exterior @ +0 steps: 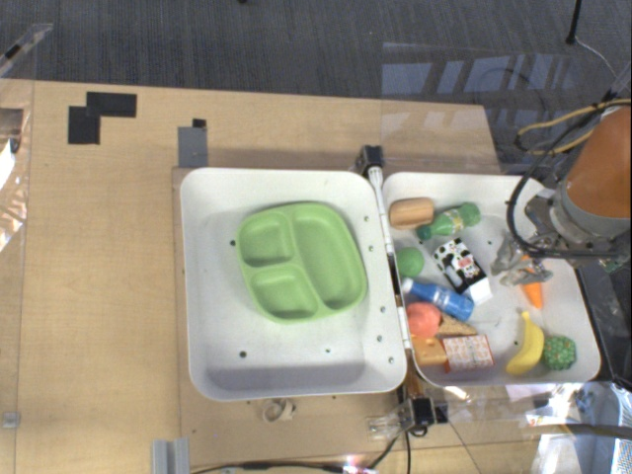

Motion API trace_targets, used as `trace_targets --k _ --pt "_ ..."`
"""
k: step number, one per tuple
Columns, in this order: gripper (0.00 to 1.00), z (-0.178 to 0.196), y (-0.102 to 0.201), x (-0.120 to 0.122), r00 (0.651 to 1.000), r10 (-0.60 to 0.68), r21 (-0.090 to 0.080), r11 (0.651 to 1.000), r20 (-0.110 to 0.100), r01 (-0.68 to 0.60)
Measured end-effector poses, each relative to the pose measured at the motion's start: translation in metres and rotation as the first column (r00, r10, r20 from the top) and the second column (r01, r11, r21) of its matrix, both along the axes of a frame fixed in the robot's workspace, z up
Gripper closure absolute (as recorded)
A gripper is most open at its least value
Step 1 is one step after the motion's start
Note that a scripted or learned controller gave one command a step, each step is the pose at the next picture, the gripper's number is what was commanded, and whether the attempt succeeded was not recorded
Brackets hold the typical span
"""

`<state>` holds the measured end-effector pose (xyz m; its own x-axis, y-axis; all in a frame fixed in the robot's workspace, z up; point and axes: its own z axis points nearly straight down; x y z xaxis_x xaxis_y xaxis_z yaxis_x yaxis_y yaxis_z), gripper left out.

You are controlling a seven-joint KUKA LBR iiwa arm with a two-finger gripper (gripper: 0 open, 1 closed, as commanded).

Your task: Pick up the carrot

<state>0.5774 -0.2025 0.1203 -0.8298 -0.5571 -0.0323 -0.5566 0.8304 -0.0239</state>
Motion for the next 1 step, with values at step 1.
trace_targets --k 1 --pt "0.0 -0.0005 0.0003 -0.0002 1.0 0.0 0.001 1.0 -0.001 0.0"
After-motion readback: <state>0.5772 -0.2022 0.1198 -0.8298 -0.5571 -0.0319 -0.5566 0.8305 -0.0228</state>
